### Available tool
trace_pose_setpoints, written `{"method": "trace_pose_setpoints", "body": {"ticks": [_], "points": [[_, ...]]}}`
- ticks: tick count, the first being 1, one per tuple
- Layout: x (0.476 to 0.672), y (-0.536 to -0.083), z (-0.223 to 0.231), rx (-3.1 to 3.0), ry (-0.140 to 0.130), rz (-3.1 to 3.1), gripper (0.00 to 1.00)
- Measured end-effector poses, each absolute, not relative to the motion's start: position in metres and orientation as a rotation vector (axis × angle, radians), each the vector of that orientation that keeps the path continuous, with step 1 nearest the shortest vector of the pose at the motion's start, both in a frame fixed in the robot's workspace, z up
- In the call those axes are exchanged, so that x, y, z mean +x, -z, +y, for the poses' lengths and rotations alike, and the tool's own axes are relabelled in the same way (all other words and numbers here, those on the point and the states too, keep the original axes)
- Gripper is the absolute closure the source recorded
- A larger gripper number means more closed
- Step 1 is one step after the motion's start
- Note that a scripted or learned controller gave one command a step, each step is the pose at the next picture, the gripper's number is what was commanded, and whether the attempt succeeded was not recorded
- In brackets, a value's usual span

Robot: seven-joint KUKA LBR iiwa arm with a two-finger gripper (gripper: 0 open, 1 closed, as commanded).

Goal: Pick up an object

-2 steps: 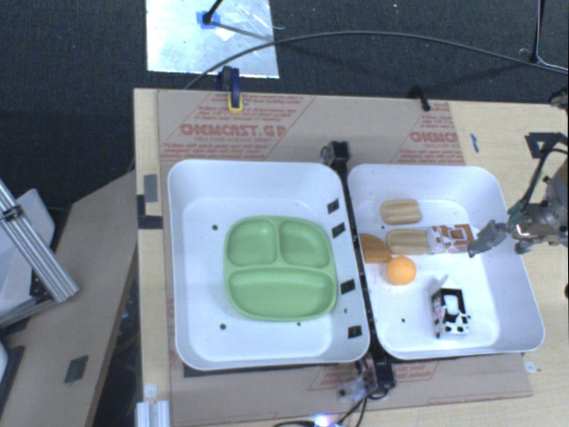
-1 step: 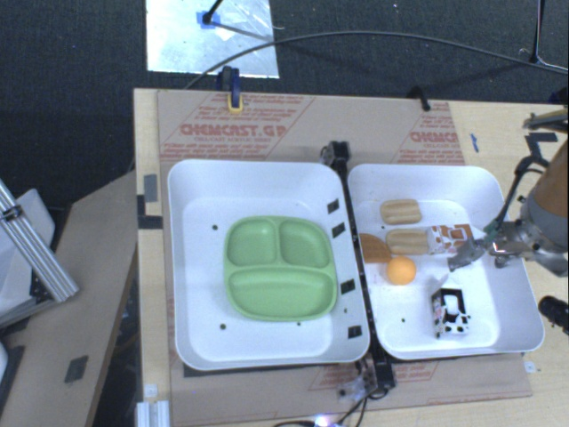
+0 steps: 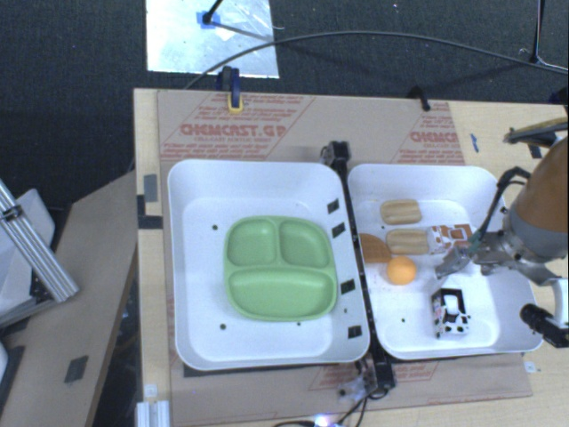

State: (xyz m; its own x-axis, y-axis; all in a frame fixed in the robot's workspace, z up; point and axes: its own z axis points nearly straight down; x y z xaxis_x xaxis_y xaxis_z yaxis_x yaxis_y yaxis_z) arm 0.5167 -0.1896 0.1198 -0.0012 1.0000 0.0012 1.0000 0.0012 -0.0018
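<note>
At the near edge of the right bin (image 3: 498, 341) sits a small black-and-white cow toy (image 3: 451, 313), upright as far as I can tell. Just beyond it, an orange ball (image 3: 402, 272), touching a brown rounded piece (image 3: 374, 249) on its left. Farther back, two tan bread-like pieces, one (image 3: 407, 240) mid-bin, the other (image 3: 400, 211) toward the far wall. A brown-and-white carton-like item (image 3: 450, 235) lies right of the nearer bread piece.

Claw (image 3: 455, 265) hangs low over the right bin, between the carton and the cow, right of the ball. Can't tell whether it's spread or pressed together; nothing visibly pinched. Task object not committed yet; candidates are all in the right bin.

Risks, my read:
- ball rolls off if the claw lands off-centre, since it's round and free
- ball, brown piece and bread sit tight together, so a descent there could nudge neighbours or catch two
- the cow is small and close to the near wall, so it's easy to tip or shove against the wall

Left bin (image 3: 191, 256) holds one green divided plate (image 3: 281, 268), three compartments.

Count: 2 bins, 1 plate, 1 cow, 1 ball, 1 brown piece, 2 bread pieces, 1 carton. Worktop (image 3: 293, 118) beyond carries printed board.
</note>
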Motion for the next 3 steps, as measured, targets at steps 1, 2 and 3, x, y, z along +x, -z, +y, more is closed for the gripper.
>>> {"method": "trace_pose_setpoints", "body": {"ticks": [1, 2, 3], "points": [[0.517, -0.083, -0.189, -2.220, 0.000, -2.221, 0.00], [0.518, -0.095, -0.190, -2.224, 0.002, -2.224, 1.00], [0.527, -0.157, -0.190, -2.221, 0.004, -2.231, 1.00]]}}
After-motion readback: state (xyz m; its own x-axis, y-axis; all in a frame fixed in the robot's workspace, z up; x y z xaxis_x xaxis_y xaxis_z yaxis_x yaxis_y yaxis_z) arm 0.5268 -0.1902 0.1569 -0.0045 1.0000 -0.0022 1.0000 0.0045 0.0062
